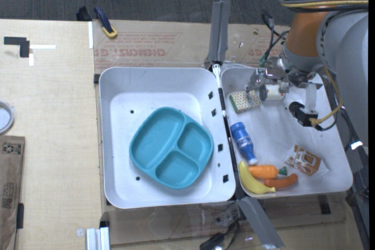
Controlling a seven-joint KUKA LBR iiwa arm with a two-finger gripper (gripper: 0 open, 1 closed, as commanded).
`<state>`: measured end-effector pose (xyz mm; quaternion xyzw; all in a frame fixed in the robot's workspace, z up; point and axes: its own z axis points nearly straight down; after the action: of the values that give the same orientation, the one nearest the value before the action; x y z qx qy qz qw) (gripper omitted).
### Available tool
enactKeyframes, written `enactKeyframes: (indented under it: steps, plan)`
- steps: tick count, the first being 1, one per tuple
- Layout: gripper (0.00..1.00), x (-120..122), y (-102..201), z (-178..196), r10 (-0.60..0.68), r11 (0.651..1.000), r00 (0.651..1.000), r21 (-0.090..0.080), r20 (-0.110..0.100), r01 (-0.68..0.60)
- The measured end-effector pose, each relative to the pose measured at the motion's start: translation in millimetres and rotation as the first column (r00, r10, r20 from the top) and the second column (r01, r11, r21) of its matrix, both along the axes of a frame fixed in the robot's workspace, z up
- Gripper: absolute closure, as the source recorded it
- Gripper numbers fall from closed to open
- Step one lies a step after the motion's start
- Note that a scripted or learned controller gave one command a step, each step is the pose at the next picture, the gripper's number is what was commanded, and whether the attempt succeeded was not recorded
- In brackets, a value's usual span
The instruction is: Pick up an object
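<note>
My gripper (262,86) sits at the right bin's (337,184) far-left corner, touching the green-checked sponge (244,100); finger state indiscernible.

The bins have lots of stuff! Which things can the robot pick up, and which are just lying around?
For picking, in the right bin:
green sponge, by the gripper
blue bottle
banana
two carrots
small packet
In the left bin: blue divided plate

Just lying about:
tape roll
clamp
brown bag
</note>
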<state>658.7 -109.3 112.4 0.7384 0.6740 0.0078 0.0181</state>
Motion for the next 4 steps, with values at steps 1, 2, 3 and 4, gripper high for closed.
enactKeyframes:
  steps: [1, 2, 3, 4]
  plan:
    - [0.0, 8, -4, 0, 0.046, 0.999, 0.999, 0.003, -0.007, -0.046]
    - [0.0, 11, -18, 0, 0.02, 1.0, 1.0, 0.012, -0.002, -0.02]
    - [0.0, 10, -20, 0, 0.068, 0.998, 0.998, 0.009, -0.004, -0.068]
    - [0.0, 10, -50, 0, 0.106, 0.994, 0.994, 0.005, 0.001, -0.106]
